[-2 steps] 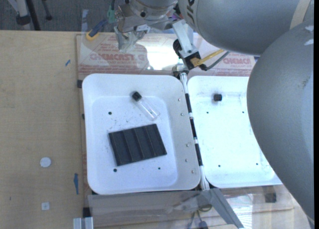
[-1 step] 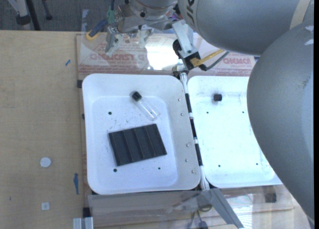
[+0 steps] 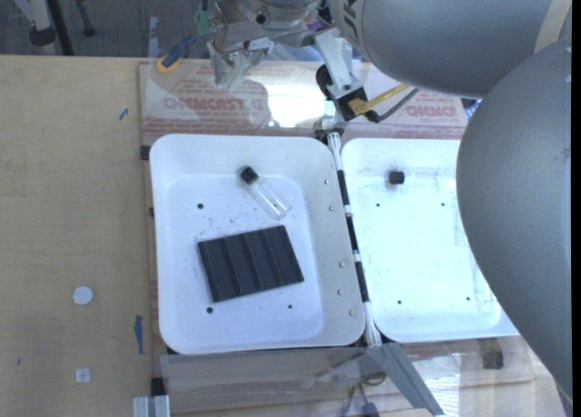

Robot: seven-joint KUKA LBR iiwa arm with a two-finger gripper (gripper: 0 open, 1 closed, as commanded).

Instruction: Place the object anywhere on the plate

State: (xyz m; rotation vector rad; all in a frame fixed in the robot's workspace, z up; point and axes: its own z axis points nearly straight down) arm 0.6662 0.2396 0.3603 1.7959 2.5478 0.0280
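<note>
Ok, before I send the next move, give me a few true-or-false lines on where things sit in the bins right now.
1. The clear vial with a black cap lies in the left bin. True.
2. The dark ribbed plate sits in the right bin. False: it lies in the left bin, below the vial in the camera view.
3. The vial rests on the plate. False: it lies on the bin floor, apart from the plate.
4. A small black object sits near the top of the right bin. True.
5. The gripper is above the bench beyond the left bin's far edge, not over the vial. True.
</note>
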